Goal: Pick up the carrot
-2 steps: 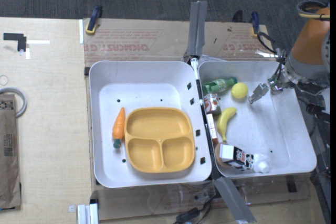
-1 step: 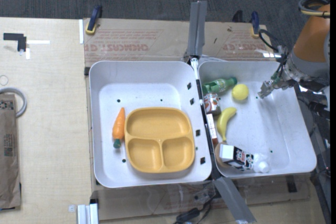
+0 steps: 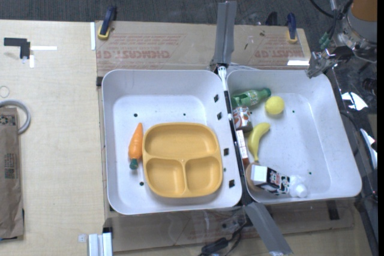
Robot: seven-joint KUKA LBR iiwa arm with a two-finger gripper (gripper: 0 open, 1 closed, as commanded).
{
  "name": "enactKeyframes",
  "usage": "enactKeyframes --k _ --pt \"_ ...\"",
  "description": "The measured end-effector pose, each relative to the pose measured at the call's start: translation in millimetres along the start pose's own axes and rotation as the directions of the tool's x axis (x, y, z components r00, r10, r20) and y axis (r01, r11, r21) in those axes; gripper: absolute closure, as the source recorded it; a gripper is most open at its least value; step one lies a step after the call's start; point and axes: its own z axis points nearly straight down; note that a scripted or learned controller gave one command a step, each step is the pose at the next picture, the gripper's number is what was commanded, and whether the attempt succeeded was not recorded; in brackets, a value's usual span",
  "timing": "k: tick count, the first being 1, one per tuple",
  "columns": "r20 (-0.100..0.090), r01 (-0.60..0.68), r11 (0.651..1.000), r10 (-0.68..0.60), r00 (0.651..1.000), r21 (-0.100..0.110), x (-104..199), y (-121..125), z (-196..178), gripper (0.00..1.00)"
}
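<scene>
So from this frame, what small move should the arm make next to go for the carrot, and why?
Probably a sweep across to the left bin. The carrot lies there, beside the yellow divided plate's left edge, with nothing on it, while the gripper sits over the right bin's far corner, well away from it. It likely needs to get above the carrot before descending.
</scene>
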Motion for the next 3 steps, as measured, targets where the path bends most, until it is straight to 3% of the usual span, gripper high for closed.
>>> enactKeyframes --k 1,2,3 --pt "0.000 0.020 1.000 -0.020 1.000 0.000 22 5 -33 1.00" --pt "0.000 -0.061 0.998 0.061 0.998 0.001 63 12 -161 1.00" --pt "-0.001 -0.031 1.000 0.031 1.000 0.003 79 14 -80 1.00"
